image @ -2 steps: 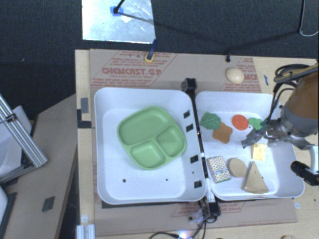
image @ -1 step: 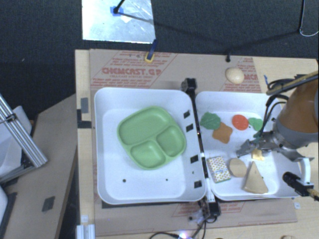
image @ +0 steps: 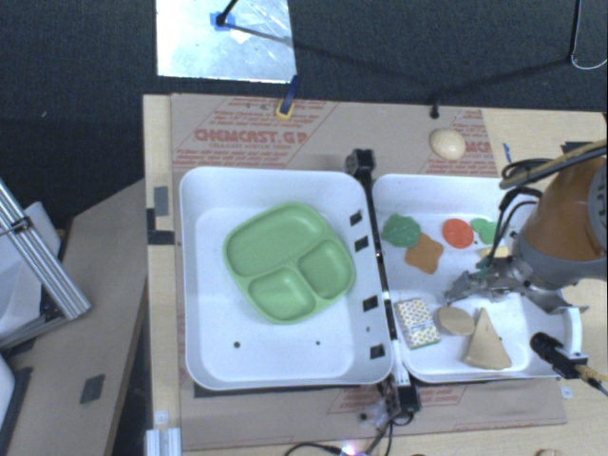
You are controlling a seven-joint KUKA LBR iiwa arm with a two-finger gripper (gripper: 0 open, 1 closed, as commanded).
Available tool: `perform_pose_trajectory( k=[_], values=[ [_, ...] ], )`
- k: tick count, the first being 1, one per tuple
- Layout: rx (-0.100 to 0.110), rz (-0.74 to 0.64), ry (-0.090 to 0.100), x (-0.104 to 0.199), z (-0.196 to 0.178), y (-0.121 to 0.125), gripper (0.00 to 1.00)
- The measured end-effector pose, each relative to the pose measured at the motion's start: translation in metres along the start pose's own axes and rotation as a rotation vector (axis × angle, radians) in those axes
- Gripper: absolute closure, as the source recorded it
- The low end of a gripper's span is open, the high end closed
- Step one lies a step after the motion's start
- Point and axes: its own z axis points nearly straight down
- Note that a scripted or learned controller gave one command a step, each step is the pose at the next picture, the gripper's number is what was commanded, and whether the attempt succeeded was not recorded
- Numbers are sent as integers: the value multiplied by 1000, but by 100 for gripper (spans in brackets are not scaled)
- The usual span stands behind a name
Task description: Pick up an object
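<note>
The right bin [image: 532, 193] holds several small items: a green leafy piece [image: 401, 229], an orange-brown piece [image: 425, 254], a red-orange disc [image: 457, 233], a small green piece [image: 483, 229], a patterned square packet [image: 416, 321], a tan round piece [image: 455, 321] and a tan wedge [image: 487, 343]. My gripper [image: 469, 287] hangs low over the bin's middle, just above and right of the tan round piece, reaching in from the right. I see nothing held in it.
The left bin [image: 204, 255] carries a green divided plate [image: 289, 262]. A black divider [image: 375, 264] runs between the bins. A beige egg-shaped object [image: 446, 142] lies on the cardboard behind the right bin. A shiny sheet [image: 223, 27] lies at the back.
</note>
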Motion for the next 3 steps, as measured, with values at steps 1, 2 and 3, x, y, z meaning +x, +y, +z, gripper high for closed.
perform_pose_trajectory(
  k=[1,2,3],
  values=[
    [-1,0,0,0,-11,0,100],
    [-4,1,-1,-9,-57,0,100],
    [-5,-3,-1,-4,-107,-5,100]
  ],
)
